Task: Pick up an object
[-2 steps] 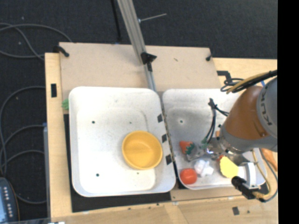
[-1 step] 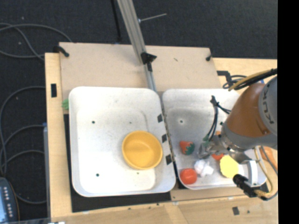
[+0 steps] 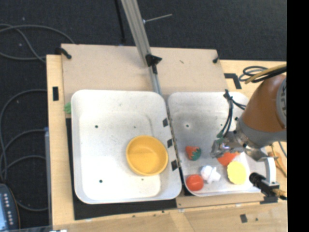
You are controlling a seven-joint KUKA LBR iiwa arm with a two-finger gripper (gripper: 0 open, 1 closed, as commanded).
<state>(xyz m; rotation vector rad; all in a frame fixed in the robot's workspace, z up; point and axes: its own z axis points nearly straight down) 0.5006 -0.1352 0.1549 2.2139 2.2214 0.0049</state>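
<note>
— Where's the arm (image 3: 263, 115) got to? From here I see it reaching in at the right of the frame, orange band uppermost, bent down over the right bin (image 3: 193, 105).

— Yes, its gripper (image 3: 223, 149) is low in that bin, right of centre, down among the small things. Just under it there's an orange piece (image 3: 227, 158), touching or nearly so, I can't say which.

— Has it got hold of it?

— I can't tell. The wrist hides the working end, so whether it's open or closed on anything isn't visible. Nothing looks lifted off the bin floor, so I'd judge the pick isn't made yet.

— What else is in there?

— A yellow round object (image 3: 237, 173) just below and right of the orange piece, a white lumpy thing (image 3: 209, 173) near the bin's lower edge, a red ball (image 3: 195, 181) left of that, and a red toy with a green top (image 3: 193, 152) a little further up. All sitting loose, close together in the lower part of the bin.

— And the left bin (image 3: 96, 110)?

— A yellow bowl (image 3: 146, 155) at its lower right, well apart from the arm.

— So what's left?

— Most of it, I'd say: a secure grasp and a lift. The crowding could make that awkward.
</note>
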